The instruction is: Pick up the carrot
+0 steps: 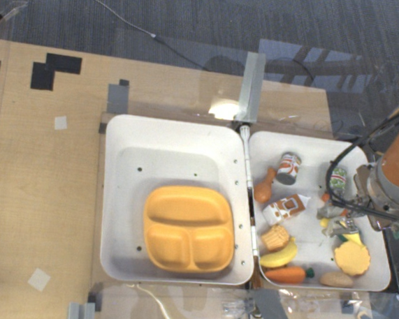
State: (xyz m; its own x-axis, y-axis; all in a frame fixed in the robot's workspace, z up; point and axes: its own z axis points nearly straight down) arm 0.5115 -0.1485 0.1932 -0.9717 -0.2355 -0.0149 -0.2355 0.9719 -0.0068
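Carrot lies at the lower edge of the right bin, touching the banana. Pincer hovers upper right of it, state unclear; best descend straight, avoiding the banana.

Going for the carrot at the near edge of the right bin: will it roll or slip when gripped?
The carrot looks like smooth, rigid toy plastic, so probably stiff and light but slippery. Its rounded, tapered body lies on its side, so it may roll if nudged. It seems to touch the banana and sits by the bin wall, likely crowding the hand.
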